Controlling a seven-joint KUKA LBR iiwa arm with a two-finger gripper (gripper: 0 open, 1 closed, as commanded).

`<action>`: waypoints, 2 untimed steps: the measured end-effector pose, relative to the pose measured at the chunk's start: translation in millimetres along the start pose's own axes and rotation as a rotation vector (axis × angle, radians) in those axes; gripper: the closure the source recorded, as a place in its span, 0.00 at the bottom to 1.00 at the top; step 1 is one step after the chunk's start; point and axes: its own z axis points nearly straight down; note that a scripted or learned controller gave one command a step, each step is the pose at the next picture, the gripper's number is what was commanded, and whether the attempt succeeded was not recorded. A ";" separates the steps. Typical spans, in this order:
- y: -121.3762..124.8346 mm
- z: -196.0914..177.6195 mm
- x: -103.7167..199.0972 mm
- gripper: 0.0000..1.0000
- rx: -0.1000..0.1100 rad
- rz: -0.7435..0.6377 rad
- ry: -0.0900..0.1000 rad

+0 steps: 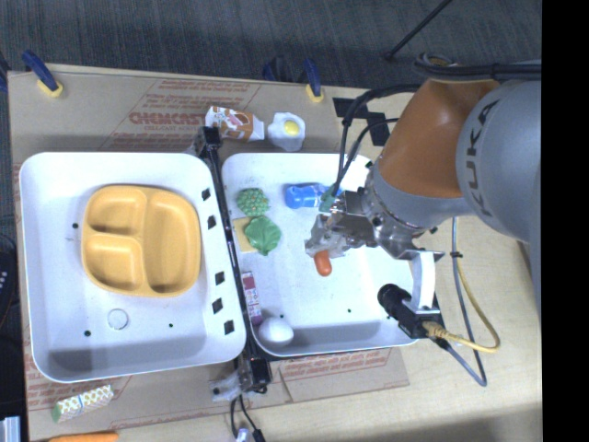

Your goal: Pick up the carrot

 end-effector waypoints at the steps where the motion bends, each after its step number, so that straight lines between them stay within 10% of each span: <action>1: -7.8 67.3 20.9 1.00 0.001 -0.051 0.000; 2: -10.2 19.2 41.7 1.00 -0.001 0.347 0.000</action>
